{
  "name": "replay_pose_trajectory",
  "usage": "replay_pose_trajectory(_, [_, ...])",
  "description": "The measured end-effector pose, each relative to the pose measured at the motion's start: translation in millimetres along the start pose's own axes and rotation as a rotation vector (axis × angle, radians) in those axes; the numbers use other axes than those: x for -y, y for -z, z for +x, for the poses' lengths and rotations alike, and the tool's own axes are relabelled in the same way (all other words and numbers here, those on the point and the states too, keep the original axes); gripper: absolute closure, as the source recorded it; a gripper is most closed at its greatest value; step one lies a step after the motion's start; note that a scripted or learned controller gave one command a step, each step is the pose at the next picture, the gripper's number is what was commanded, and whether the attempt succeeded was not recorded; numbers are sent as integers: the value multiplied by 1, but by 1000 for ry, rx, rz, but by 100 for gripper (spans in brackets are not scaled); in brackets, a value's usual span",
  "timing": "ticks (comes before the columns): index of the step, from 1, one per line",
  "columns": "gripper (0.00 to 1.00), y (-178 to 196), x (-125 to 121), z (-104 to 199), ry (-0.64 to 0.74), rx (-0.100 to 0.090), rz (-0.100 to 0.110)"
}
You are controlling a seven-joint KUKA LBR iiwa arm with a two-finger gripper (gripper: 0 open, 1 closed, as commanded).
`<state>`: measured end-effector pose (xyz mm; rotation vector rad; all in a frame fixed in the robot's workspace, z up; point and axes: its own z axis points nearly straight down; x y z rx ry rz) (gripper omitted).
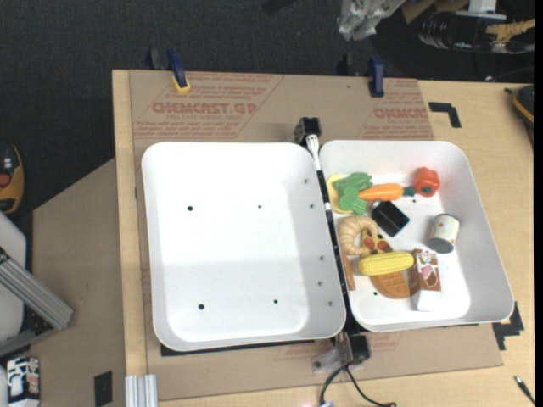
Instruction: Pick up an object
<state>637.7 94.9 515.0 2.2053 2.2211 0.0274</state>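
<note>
Red "CHEMCAST GP" lettering marks the brown table sheet [212, 107]. In the right bin [475, 227], the carrot [380, 192] lies lengthwise left-right. The pincer [365, 11] is blurred; I cannot tell its state.

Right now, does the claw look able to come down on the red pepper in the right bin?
Probably yes. The red pepper lies apart near the far wall of the right bin, with nothing over it. The claw hangs beyond the bench, its path open.
</note>
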Motion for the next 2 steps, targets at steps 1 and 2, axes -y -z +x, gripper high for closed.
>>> replay_pose_trajectory(1, [100,-147,-25,8,-7,6,35])
replay_pose_trajectory(2, [100,-6,-29,60,0,-1,3])
